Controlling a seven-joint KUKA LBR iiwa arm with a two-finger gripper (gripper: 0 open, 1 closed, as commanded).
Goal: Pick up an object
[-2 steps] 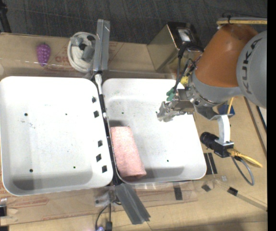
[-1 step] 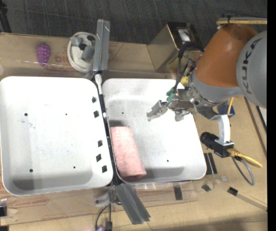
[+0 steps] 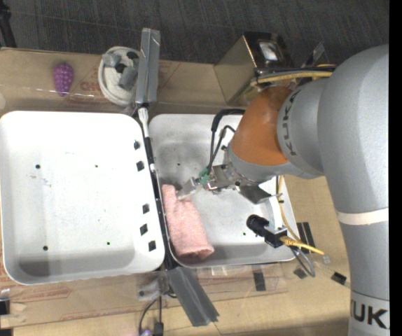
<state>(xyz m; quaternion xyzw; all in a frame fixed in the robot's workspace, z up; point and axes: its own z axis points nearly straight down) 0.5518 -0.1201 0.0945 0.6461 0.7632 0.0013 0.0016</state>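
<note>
Pink cloth (image 3: 185, 229) lying soft, light, floppy — pinching raised fold looking best; gripper (image 3: 190, 190) hovering above, claw state unclear.

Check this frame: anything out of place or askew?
A purple grape-like object lies outside both bins, on the cardboard above the left bin. In the right bin, a pink cloth sits slanted against the left wall. The gripper hovers near the cloth's top end.
</note>
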